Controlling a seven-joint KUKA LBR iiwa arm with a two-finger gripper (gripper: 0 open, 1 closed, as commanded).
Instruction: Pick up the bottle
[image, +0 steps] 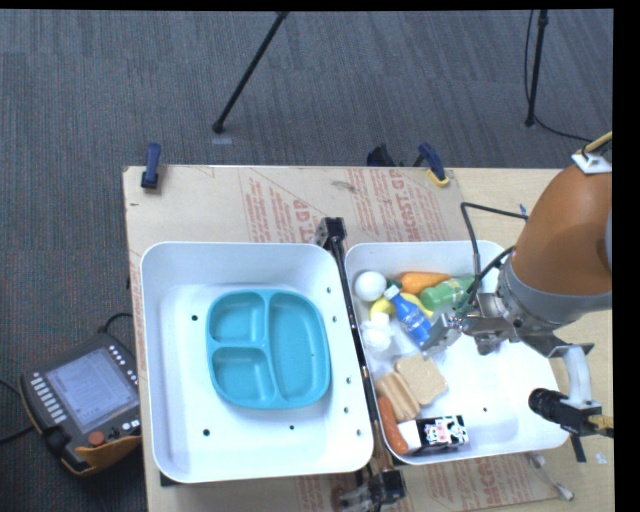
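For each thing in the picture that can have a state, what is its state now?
bottle: lying on its side in the right bin, among food items
gripper: low beside the bottle, not seen holding it
blue plate: flat in the left bin
carton: lying down

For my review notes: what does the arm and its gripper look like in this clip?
The arm has a large rounded orange section above a grey wrist ring. Below it sits a grey metal gripper of blocky parts. Thin black cables loop from the wrist toward the gripper, and a black cylindrical part juts out beside a white bracket low at the right.
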